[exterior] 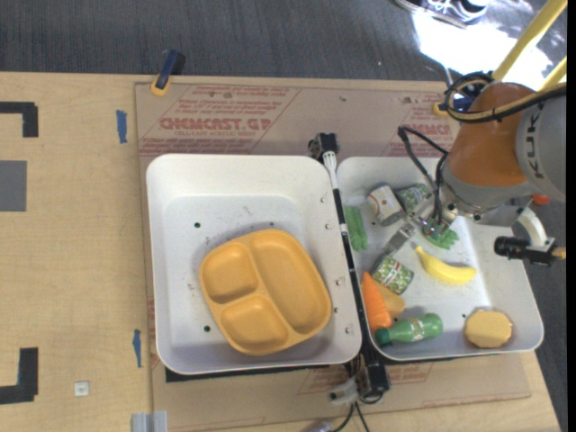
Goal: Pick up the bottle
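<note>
Brown cardboard sheeting [81,241] covers the bench under two shallow white plastic bins set side by side, and dark grey carpet [225,16] lies beyond its far edge. Nearest the camera, along the front wall of the right bin [531,318], the green plastic bottle [411,328] lies on its side, its cap end pointing toward the divider between the bins, with an orange carrot-shaped toy [376,301] just beside it on the left and a round tan bun-shaped piece [489,328] near the front right corner. The left bin [171,196] bears a yellow three-compartment plastic tray [264,290], with bare floor round it on the far and left sides. Farther back in the right bin sit a small green-labelled can [393,273], a yellow banana toy [445,269], a slim green pod-shaped piece [356,228] by the divider, and a white-and-red cylinder [383,202]. The grey arm with its orange band [490,142] reaches in from the right, and its two-finger gripper [430,228] hangs over the far middle of the right bin among small green clutter, well apart from the bottle; whether it is open or closed, or touches anything, I cannot tell. A pair of dark sneakers [441,0] stands on the carpet at the far right.
</note>
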Tool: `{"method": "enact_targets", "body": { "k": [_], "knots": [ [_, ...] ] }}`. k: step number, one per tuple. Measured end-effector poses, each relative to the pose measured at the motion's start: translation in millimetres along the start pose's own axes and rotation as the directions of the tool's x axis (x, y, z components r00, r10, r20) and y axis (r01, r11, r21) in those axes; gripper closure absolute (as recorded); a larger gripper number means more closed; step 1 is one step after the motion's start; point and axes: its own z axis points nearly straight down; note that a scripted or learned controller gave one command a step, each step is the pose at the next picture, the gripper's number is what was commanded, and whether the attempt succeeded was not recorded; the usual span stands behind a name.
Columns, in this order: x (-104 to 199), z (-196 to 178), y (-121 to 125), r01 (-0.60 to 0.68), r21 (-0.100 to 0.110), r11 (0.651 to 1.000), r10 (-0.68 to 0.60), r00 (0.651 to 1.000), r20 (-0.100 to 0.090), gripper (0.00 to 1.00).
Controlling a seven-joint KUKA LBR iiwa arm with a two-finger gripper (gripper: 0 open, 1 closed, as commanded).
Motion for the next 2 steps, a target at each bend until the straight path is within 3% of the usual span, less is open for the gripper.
{"method": "enact_targets", "body": {
  "k": [1, 2],
  "knots": [
    [-66.8, 0.7, -83.6, 0.411, 0.003, 0.912, -0.411, 0.912, 0.002, 0.0],
    [-69.1, 0.7, -73.0, 0.521, 0.004, 0.853, -0.521, 0.853, 0.002, 0.0]
  ]
}}
